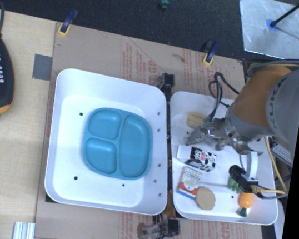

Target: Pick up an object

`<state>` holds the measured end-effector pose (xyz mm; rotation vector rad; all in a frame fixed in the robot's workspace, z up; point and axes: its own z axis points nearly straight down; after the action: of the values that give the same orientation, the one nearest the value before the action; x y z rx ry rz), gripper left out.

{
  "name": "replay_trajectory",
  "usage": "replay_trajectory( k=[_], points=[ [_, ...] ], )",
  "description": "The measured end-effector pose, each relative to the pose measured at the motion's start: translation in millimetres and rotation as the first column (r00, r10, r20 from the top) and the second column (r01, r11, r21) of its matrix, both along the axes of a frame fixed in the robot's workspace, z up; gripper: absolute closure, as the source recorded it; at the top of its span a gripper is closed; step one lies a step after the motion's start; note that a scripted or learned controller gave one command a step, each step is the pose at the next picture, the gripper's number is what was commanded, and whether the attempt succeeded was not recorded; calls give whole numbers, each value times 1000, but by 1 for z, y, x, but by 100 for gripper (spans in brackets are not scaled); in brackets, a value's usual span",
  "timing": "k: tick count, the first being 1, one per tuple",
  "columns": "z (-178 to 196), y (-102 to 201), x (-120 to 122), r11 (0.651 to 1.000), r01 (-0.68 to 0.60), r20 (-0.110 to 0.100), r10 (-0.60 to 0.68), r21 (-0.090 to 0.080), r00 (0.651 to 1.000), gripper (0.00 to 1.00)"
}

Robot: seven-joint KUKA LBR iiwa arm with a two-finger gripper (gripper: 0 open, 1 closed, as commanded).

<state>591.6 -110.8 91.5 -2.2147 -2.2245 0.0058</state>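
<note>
The claw [210,136] is seen over the right bin [224,210], between a tan block [195,119] and a black-and-white card [202,157]; whether it is wide or narrow cannot be told

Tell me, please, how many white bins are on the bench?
2. The left bin holds a blue plate; the right bin lies beside it, partly under the arm. Neither is hidden.

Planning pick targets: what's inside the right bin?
Seen in the right bin: black-and-white packet, red-and-white card, tan disc, orange carrot-like toy, beige piece by the gripper. The arm covers the bin's upper right part, so anything there is hidden.
</note>
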Motion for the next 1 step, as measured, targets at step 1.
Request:
replay_trajectory(
  k=[1],
  points=[
    [1,7,34,1000,1,2,-1,1,1000,0]
  ],
)
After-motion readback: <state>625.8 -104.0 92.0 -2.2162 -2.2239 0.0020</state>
